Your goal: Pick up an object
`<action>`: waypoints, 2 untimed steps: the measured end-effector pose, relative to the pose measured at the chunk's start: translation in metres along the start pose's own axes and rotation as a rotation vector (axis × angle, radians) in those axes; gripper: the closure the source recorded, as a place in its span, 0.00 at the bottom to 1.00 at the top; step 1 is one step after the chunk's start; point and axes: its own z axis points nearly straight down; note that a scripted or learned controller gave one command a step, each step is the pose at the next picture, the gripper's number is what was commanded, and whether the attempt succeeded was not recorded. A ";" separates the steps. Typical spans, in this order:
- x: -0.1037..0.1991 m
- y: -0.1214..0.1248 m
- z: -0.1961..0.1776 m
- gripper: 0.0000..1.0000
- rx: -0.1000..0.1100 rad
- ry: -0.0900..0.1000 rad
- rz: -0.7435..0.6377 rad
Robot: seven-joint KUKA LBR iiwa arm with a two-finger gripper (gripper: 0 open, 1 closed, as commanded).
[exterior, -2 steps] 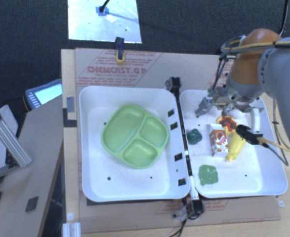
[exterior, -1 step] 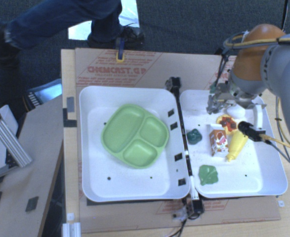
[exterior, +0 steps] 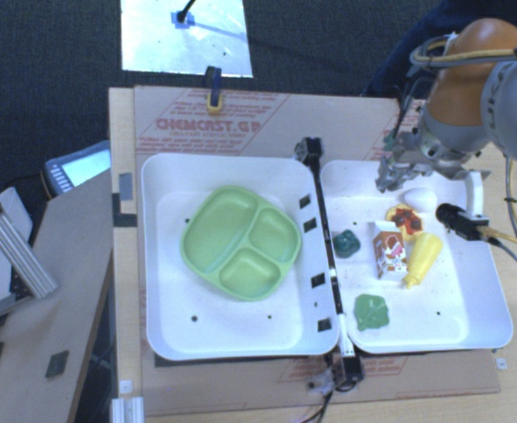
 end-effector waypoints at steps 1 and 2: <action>0.000 0.001 -0.035 1.00 0.000 0.000 -0.001; 0.059 -0.001 -0.034 1.00 0.004 0.002 -0.005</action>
